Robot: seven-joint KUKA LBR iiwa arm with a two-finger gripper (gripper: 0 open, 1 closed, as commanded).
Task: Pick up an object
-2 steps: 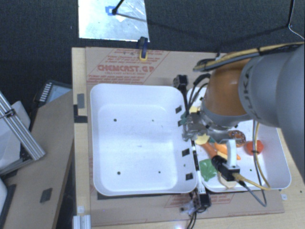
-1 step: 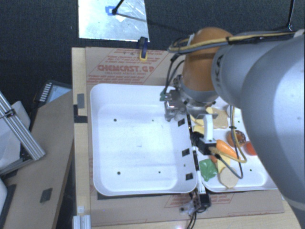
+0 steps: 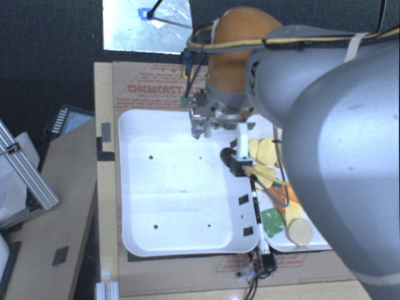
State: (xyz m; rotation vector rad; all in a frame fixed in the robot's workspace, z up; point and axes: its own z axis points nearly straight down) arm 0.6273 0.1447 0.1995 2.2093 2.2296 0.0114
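The likely candidates for picking lie crowded in the right-hand shallow white plastic bin (image 3: 301,247): a rounded yellow lump (image 3: 262,150) at the far end, a thin orange stick-shaped item (image 3: 286,196) in the middle, a crumpled green piece (image 3: 271,221) and a pale tan round-ended cylinder (image 3: 300,231) at the near end, all 4 close together and partly hidden by the arm. The end effector (image 3: 200,129) hangs above the far right corner of the left-hand shallow white plastic bin (image 3: 125,167), just beside the dividing rims, so it is not yet over any of them. I cannot tell whether it is apart or together, and nothing shows in it. Both bins rest on a brown cardboard sheet with red print (image 3: 156,87), probably to fix their place on the surface (image 3: 69,199).
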